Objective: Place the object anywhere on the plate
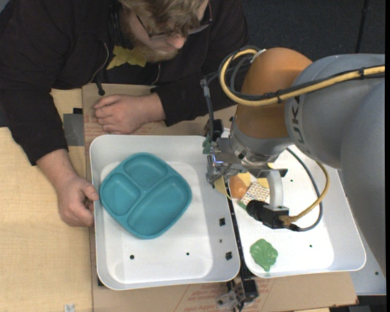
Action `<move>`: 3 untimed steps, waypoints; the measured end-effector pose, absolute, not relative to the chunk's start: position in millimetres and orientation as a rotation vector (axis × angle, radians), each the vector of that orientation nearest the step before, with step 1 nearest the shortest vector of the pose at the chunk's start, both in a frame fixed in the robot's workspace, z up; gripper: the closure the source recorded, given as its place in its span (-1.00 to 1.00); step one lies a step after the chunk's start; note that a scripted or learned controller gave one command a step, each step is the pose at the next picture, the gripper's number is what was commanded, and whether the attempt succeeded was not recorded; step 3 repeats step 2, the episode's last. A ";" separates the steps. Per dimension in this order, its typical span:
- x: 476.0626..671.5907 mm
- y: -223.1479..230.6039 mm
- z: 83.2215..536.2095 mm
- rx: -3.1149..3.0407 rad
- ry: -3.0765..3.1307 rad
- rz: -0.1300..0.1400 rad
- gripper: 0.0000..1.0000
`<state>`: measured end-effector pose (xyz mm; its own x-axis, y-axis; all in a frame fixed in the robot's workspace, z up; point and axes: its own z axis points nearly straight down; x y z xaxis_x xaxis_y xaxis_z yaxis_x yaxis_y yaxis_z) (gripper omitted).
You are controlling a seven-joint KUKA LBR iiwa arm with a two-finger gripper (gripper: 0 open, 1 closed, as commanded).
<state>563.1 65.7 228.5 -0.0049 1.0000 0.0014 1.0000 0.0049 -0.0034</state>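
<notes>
From above, two white bins sit side by side on the bench: the left bin [117, 265] and the right bin [325, 252], their inner walls meeting along a dark seam at centre. One teal plate [146, 195], split into three compartments, lies in the upper left part of the left bin, its left edge close to the bin wall; the bin floor below and to the right of it is bare white. A person leans over the far edge of the bench, one hand [78, 201] gripping the left bin's outer rim just beside the plate, the other hand [125, 113] resting beyond the far rim.

The arm [325, 103] covers the upper part of the right bin, with the jaws [216, 171] down at that bin's inner wall, near the seam; I cannot tell how far apart they stand or whether they hold anything. Just beside them lies an orange and yellow object [239, 186]. One green object [264, 254] lies apart near the right bin's near rim, with open floor to its right.
</notes>
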 end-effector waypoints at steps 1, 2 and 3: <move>566.1 121.2 233.7 -2.212 -2.226 0.002 1.00; 565.8 118.7 233.4 -2.217 -2.223 0.005 -1.00; 565.8 118.7 233.4 -2.217 -2.223 0.005 -1.00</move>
